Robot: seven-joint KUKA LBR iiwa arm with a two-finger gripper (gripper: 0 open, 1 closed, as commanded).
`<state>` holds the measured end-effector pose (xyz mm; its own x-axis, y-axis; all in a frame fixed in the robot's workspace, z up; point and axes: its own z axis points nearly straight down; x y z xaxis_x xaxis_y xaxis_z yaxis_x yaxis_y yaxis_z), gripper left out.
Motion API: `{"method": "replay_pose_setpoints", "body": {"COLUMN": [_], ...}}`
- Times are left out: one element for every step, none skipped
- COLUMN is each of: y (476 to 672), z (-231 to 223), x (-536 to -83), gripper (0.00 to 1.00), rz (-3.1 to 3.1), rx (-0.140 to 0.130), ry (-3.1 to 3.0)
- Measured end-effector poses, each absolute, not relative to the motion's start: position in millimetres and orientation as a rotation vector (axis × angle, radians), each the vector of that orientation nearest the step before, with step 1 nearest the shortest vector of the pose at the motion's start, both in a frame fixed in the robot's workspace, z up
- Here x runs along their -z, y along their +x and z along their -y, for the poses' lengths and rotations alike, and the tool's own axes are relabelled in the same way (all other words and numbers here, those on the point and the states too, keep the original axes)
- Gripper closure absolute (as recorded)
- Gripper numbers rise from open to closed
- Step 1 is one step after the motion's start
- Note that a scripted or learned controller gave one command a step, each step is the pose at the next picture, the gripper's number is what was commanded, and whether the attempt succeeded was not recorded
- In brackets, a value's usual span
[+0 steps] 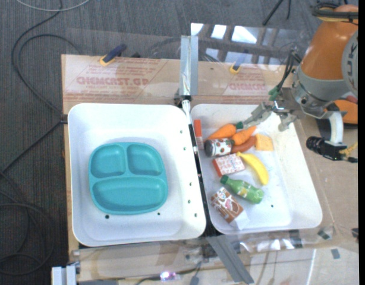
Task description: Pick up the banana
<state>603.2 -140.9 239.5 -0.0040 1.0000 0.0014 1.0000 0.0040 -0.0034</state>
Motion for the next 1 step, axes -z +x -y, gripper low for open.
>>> {"method": "replay_pose_setpoints", "body": {"y": [563.0], "z": [181.4], "x": [-203.5], "gripper": [0.0], "rz": [2.133], "rx": [-0.005], "ry": [-2.304]}}
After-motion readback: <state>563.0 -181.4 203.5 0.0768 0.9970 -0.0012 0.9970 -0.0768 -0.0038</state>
